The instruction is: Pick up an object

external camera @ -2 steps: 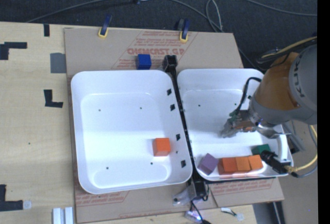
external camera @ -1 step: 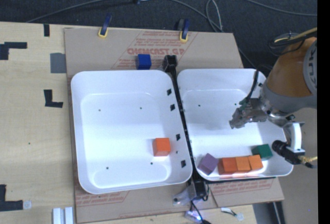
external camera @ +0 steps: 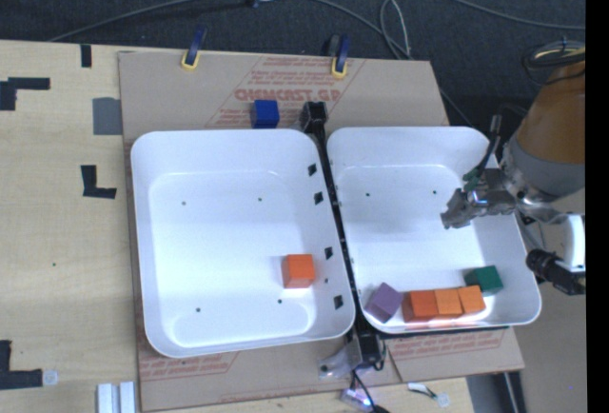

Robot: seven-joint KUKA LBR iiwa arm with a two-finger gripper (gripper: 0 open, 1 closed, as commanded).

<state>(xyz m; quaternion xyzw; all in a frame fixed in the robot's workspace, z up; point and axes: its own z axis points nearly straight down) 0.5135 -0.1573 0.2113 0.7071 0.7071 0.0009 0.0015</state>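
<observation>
Grey arm (external camera: pixel 544 166), bulky, rounded casing, matte finish on the wrist segment, paler where light catches the upper curve, darker along the underside; surface detail too blurred to read. Above the wrist a wide orange band (external camera: pixel 563 111), domed in outline, dull orange shading to brown in shadow, with a thin bright rim at the top. The gripper (external camera: pixel 457 213) is small beside the wrist, bare metal, silver-grey with dark recesses, angular and blocky where the casing is round; its tip is too small to resolve. One thin dark cable (external camera: pixel 489 149), slightly bowed, runs beside the wrist casing to the gripper's body
</observation>
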